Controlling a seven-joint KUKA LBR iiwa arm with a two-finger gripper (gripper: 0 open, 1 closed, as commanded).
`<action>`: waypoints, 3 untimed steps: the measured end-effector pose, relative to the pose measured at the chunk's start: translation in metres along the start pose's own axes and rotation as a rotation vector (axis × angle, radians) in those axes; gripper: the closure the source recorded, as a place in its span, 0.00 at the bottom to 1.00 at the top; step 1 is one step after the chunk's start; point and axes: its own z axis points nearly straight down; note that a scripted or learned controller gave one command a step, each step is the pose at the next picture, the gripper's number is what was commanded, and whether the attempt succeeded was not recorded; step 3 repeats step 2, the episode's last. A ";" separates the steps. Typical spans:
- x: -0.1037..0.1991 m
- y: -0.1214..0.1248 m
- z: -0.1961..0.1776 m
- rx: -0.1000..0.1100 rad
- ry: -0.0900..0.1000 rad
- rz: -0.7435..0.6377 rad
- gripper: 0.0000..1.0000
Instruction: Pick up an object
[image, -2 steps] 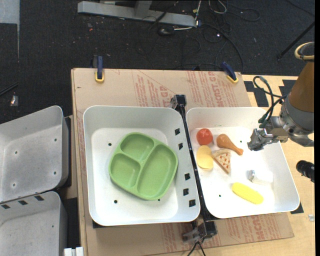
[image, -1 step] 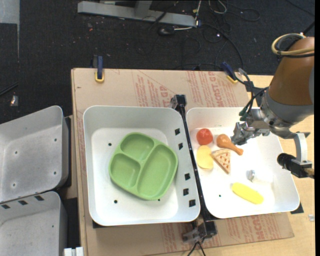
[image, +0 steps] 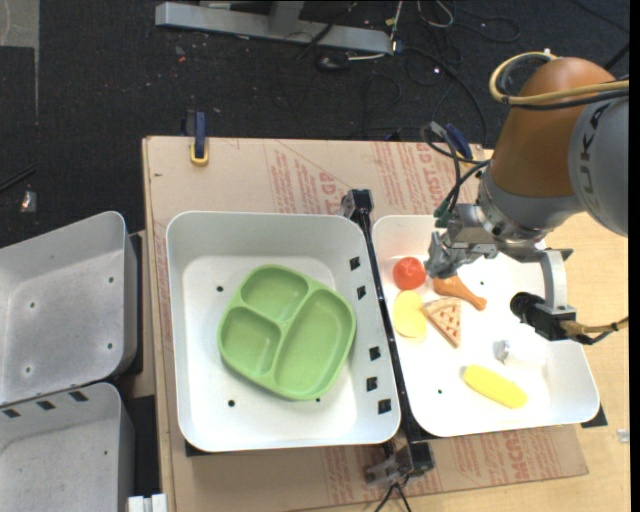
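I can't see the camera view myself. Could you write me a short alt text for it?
A grey and orange robot arm reaches in from the right, its gripper low over the right white bin, just above a toy drumstick and beside a red tomato. That bin also holds a pizza slice and two yellow pieces. The left white bin holds a green divided plate.
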 end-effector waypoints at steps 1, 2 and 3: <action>0.059 0.008 -0.003 0.000 0.001 -0.001 1.00; 0.107 0.007 0.013 0.005 0.001 0.000 1.00; 0.107 0.007 0.013 0.005 0.001 0.000 1.00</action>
